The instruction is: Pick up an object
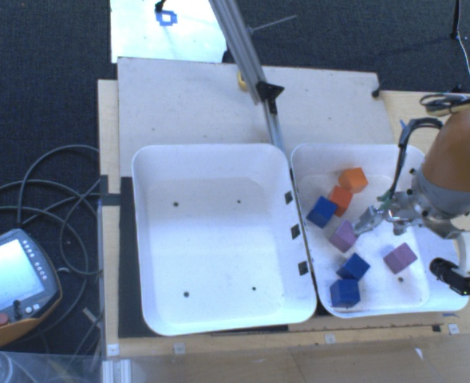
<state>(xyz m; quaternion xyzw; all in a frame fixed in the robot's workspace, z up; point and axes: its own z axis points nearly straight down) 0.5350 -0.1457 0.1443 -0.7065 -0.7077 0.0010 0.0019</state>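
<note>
The gripper (368,220) is hanging low inside the right bin (410,298), and I cannot tell whether it is released or clenched, because its tip is too small and blurred; nothing is visibly grasped. Nearest to the camera, two dark blue cubes (348,281) are lying at the front of this bin, and a purple cube (400,258) is sitting to their right. Just beside the gripper tip, to its lower left, a lilac cube (344,235) is resting; this is probably the object to pick, so the move needs only a short shift that way. Farther back, a blue cube (321,211) and two orange cubes (347,188) are waiting. The arm (458,166) is reaching in from the right, wrist bending down toward the bin. The left bin (147,238) is standing alongside.
</note>
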